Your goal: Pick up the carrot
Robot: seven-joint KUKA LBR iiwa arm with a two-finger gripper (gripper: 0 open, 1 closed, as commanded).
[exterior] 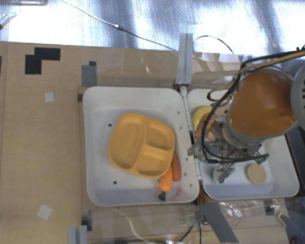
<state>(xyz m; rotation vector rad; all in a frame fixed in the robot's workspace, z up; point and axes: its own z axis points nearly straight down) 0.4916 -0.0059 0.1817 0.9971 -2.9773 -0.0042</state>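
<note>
The carrot (pixel 166 180) is a small orange piece with a green stub at its near end. It lies in the left bin (pixel 99 189), against the near right corner of a yellow divided plate (pixel 141 144). My gripper (pixel 222 174) hangs low over the right bin (pixel 284 187), right of the ridge between the two bins and well apart from the carrot. The orange wrist band (pixel 259 105) hides most of what lies beneath it.
A darker red-orange sausage-like piece (pixel 176 167) lies right beside the carrot, touching it. In the right bin, a round tan disc (pixel 255 174) sits just right of the gripper and a yellow item (pixel 200 117) shows at the far left, partly behind cables.
</note>
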